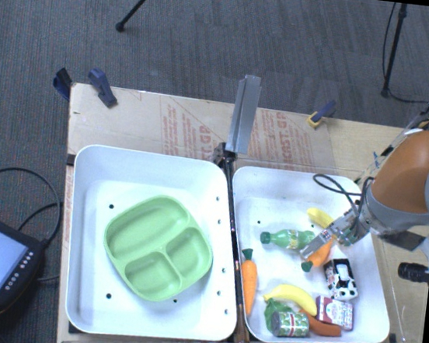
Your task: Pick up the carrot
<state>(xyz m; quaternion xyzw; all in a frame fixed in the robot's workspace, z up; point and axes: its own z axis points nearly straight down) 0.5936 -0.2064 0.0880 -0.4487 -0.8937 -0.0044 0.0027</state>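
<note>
**Low in the right bin, with orange at my tip**

My gripper [320, 247] is down inside the right bin [275, 184]. I cannot tell whether it is apart or closed, as the tip is too small and dark to read. A small orange piece [315, 258] with a green end lies right against it and slants down and left. It may be a little carrot, but I cannot see it clamped, so I do not count it as held.

The green bottle [288, 238] lies just to the left of the tip, and a black-and-white carton [339, 277] sits just below it.

The plain carrot [248, 283] is well apart from me. It lies lengthwise along the bin's left wall, leafy end up, with the banana [292, 296] beside it.

I judge the grasp is in hand but not proven. Next I need a firm close and a straight lift. If the tip comes up bare, I should cross left over the bottle to the wall-side carrot.
</note>
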